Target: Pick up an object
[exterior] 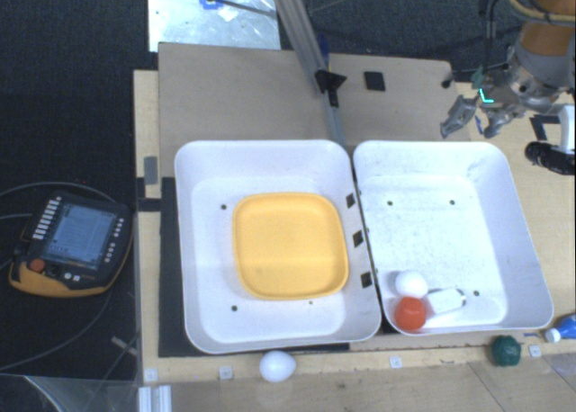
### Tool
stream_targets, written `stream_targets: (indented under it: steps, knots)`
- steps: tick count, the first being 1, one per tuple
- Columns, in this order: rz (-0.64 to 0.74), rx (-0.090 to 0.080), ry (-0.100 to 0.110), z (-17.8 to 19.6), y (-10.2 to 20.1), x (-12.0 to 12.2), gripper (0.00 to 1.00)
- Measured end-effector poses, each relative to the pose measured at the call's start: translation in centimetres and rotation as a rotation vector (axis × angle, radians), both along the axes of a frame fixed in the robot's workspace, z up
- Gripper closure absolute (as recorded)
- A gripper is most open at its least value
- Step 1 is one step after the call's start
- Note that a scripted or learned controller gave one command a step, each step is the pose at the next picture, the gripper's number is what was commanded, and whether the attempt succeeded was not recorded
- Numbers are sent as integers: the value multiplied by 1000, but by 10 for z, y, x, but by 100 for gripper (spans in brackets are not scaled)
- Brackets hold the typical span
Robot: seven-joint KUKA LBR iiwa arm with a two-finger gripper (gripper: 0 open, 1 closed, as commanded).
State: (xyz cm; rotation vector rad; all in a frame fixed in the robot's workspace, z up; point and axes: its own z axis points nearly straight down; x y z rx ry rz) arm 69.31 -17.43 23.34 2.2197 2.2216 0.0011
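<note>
Two fingers of the gripper [477,120] are seen spread apart with nothing between them, poised above the far rim of the right bin [522,221]. Well away from it, in that bin's near corner, a white ball [411,283], an orange ball [411,312] and a small white object [445,300] are clustered. Farther off, a yellow plate [291,245] is laid in the left bin [202,221].

2 white bins [270,154], 1 yellow plate [291,245], 2 white balls [411,282], 1 red ball [411,312].
</note>
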Motion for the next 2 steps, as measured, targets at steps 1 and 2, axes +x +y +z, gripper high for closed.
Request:
stream_targets:
  steps: [1,2]
  knots:
    - [0,0,0,0,0,0,0]
    - [-1,0,4,-51,-10,-4,0]
